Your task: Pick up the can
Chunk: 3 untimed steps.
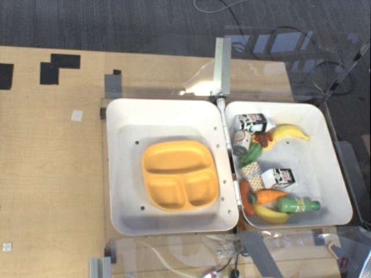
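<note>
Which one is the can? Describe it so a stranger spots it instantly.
Look in the right-hand white bin, along its left wall. The small metal can lies there, just below a black-and-white carton and beside a green pepper; it alone appears cylindrical with a silver end.

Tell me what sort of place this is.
Probably a robotics lab bench for pick-and-place trials, not a kitchen. Two shallow white bins sit side by side on a wooden bench, one holding an orange divided tray, the other toy food and a can, with cables trailing across grey carpet.
</note>
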Available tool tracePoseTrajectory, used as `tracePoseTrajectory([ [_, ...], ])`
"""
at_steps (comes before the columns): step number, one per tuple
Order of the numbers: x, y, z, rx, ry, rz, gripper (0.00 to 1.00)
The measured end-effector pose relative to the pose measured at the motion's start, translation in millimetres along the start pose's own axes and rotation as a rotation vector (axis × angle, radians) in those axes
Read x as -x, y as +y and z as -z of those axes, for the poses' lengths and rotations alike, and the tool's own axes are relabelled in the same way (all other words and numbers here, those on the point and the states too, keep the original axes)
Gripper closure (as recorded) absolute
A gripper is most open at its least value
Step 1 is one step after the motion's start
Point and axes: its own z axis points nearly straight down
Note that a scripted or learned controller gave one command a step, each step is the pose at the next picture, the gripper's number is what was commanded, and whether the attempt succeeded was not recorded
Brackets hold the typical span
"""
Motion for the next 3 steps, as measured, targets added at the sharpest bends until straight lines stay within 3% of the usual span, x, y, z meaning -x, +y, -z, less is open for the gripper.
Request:
tracePoseTrajectory([
  [1,-0.2,0.1,-0.2,0.000,0.000,0.001,0.00],
  [2,-1.0,1.9,13.0,0.007,-0.004,0.008,1.00],
  [3,-1.3,2.0,12.8,0.007,-0.003,0.009,0.00],
])
